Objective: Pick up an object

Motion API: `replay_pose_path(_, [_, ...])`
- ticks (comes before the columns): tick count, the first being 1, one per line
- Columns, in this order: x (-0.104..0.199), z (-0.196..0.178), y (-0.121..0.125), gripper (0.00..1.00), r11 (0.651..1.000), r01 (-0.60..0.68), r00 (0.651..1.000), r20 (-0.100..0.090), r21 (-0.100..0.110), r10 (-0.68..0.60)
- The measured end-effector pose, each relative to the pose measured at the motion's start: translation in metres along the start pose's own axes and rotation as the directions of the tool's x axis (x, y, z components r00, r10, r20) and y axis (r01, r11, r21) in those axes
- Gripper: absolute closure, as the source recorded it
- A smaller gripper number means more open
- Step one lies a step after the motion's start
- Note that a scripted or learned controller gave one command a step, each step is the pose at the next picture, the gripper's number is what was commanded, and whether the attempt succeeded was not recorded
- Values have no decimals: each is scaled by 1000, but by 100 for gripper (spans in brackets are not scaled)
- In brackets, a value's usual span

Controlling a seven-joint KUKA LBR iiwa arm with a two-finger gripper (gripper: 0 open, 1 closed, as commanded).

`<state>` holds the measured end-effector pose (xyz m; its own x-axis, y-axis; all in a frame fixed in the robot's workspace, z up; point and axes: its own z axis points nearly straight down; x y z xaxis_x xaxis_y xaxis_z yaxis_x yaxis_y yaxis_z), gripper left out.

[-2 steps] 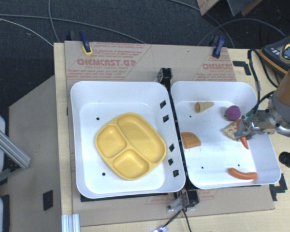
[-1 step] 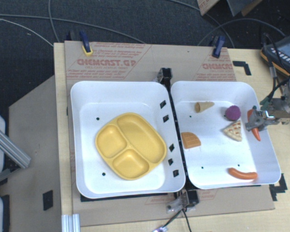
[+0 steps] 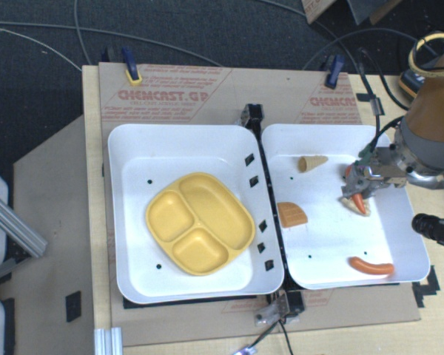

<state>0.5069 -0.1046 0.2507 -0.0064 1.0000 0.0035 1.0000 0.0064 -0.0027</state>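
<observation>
Over the right-hand bin (image 3: pixel 399 268) the gripper (image 3: pixel 359 192) hung low, its fingers drawn narrow around the upper end of a small orange carrot-like toy (image 3: pixel 361 204), whose tip poked out below and to the right of them; from where I stood the piece looked pinched between the fingers, though I could not tell whether it had left the bin floor. It seemed a light, hollow plastic thing, stiff enough not to give under the squeeze but smooth and tapered, so I judged it apt to squirt out if held near the thin end; a hold across the thicker middle would have been safer. Well apart to the left lay a tan cone-shaped piece (image 3: pixel 311 163) near the bin's far side, and an orange bread-like wedge (image 3: pixel 291 214) sat just beside the divider. Nearer the front edge lay an orange toy sausage (image 3: pixel 371 267), rounded and likely to roll. Beyond the divider, the left bin (image 3: pixel 126 198) bore a yellow divided plate (image 3: pixel 200 222), broad, flat and awkward for two fingers.
</observation>
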Motion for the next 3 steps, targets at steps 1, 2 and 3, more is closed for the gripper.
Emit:
replay_pose_path(1, [57,11,22,100,1000,0,1000,2,-3,0])
replay_pose_path(2, [110,24,33,100,1000,0,1000,1,0,0])
replay_pose_path(3, [163,17,56,100,1000,0,1000,1,-6,0])
